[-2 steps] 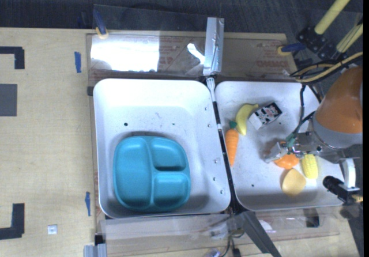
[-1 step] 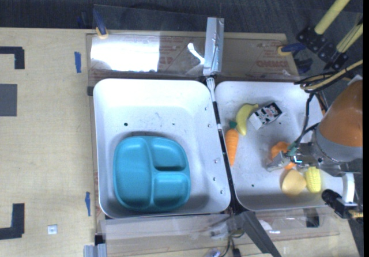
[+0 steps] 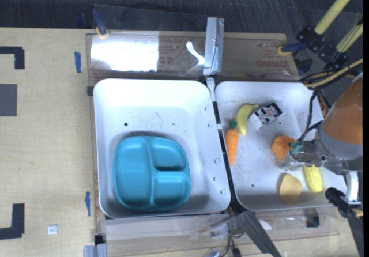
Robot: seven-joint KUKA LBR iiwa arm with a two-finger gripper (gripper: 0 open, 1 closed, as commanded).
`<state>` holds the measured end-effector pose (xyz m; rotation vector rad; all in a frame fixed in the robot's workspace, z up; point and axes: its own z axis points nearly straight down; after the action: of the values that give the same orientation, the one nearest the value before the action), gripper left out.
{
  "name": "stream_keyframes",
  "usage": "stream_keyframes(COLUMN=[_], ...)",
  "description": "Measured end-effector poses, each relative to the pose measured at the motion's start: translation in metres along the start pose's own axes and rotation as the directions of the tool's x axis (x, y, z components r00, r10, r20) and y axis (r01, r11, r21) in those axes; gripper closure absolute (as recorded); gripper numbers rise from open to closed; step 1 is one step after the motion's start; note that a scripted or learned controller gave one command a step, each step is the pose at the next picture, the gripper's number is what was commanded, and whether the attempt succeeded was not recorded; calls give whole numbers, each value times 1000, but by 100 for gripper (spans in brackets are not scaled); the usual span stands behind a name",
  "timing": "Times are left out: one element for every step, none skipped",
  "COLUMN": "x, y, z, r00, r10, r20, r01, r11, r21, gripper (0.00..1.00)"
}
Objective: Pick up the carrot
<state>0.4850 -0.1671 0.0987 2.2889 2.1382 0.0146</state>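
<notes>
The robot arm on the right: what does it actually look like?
The arm is rounded, with a broad orange band above grey metal. At its end sits a small metallic tool with a greenish spot, and thin dark cables loop alongside it.

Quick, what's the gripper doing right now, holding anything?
Gripper: cannot be told from this view. It sits in the right bin beside an orange item; the carrot lies apart from it.
</notes>
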Motion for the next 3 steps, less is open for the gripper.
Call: stream_keyframes(x=[1, -22, -3], y=[0, -1, -6], z=[0, -104, -41], r00=[1000, 974, 984], r10=[-1, 225, 176], r20=[-2, 4, 2], r01=[1, -225, -176], r11=[1000, 974, 984], r21=[2, 8, 20], gripper=[0, 0, 0])
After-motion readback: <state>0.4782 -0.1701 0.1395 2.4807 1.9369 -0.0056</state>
